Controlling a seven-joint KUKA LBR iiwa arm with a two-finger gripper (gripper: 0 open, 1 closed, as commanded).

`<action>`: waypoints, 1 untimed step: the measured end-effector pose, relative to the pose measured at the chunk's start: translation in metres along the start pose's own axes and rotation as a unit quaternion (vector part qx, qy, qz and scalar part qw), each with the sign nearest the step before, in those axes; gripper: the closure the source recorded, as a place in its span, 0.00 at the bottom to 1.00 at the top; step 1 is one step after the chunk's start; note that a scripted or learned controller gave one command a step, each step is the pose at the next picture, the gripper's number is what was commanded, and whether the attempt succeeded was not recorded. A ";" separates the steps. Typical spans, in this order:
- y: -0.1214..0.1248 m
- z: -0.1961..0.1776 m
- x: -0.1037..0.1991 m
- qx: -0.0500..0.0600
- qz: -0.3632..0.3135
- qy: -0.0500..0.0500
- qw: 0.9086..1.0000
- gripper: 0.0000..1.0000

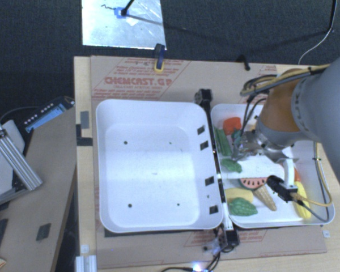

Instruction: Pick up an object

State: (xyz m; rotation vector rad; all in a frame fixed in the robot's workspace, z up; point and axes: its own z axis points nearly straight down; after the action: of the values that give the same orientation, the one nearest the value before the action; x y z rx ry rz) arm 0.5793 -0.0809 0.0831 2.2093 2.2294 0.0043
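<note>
Directly below claw (pixel 238 152), green leaf toy (pixel 232 165)

Arm (pixel 323 95) cut off at right edge; right bin's (pixel 272 222) upper part hidden beneath it.

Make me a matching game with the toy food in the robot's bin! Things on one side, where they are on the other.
Things:
1. watermelon slice
2. orange block
3. bumpy green piece
4. ice cream cone

Places:
A. near corner of the right bin, by the divider
B. far end of the bin, left of the arm
C. middle of the bin, above the cone
D. just right of the yellow piece

Pairs: 1-C, 2-B, 3-A, 4-D
</note>
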 end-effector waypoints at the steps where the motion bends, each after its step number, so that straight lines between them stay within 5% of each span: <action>1: -0.036 -0.001 -0.029 0.003 0.005 0.000 1.000 1.00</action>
State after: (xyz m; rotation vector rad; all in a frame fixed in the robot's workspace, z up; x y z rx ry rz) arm 0.5431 -0.1106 0.0840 2.2237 2.2217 -0.0026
